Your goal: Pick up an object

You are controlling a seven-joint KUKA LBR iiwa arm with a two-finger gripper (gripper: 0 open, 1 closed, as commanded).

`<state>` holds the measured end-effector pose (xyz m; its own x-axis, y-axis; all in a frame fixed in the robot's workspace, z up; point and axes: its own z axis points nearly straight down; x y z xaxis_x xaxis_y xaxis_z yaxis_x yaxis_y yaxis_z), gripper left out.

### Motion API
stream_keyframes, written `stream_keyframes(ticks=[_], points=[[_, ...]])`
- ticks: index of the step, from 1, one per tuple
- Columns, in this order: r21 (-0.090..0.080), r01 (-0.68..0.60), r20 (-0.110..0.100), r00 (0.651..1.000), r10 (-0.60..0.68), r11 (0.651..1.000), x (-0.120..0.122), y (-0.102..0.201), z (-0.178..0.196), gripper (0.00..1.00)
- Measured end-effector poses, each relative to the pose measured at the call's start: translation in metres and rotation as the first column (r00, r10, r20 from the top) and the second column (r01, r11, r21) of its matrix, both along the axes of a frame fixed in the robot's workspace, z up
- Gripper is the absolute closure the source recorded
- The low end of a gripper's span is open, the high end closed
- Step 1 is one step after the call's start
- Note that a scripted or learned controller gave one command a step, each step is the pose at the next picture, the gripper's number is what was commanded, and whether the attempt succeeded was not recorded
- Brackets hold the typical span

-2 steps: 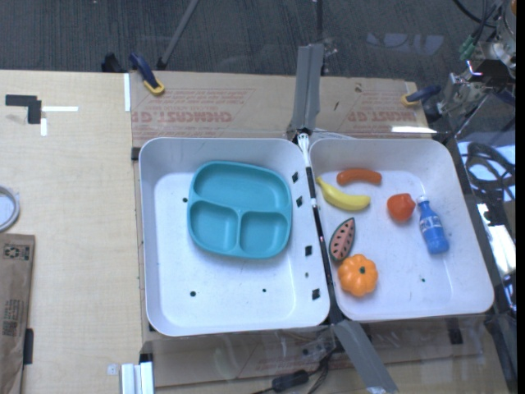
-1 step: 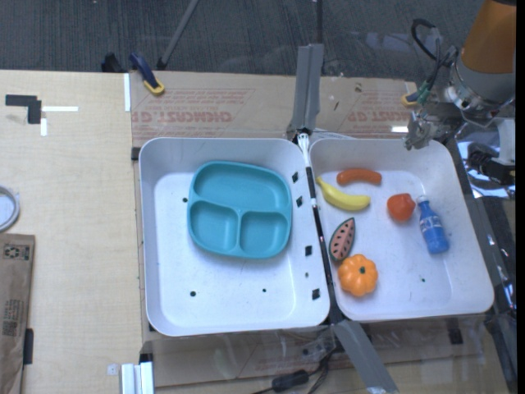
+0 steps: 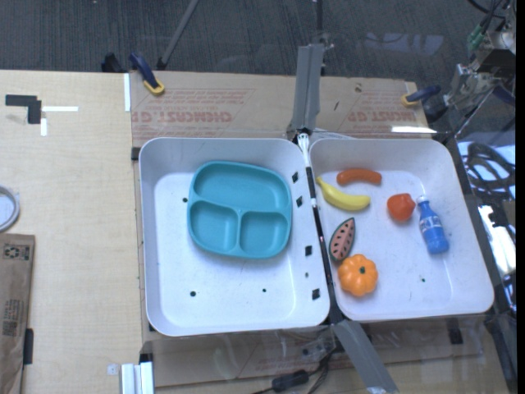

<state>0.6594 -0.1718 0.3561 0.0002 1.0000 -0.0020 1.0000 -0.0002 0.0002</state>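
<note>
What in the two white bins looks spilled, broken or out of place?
Nothing stands out. The teal divided plastic plate lies flat in the left bin; the blue plastic bottle lies on its side among toy foods in the right bin.

You see the bench [image 3: 74,212], pale wood at the left of the frame, bearing two white bins: the left bin [image 3: 164,302] mid-frame and the right bin [image 3: 459,294] touching it; brown cardboard [image 3: 246,105] lies behind them, a roll of tape [image 3: 6,210] at the left edge
</note>
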Motion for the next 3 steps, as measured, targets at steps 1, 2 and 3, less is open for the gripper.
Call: stream_keyframes(ticks=[1,2,3], points=[[0.001,-0.003,-0.003,1.0,0.003,1.0,-0.001,0.03,-0.102,1.0],[0.0,0.002,0.001,1.0,-0.002,1.0,0.0,0.003,-0.036,1.0],[0.0,0.002,-0.002,1.0,-0.002,1.0,-0.002,-0.028,-0.047,1.0]])
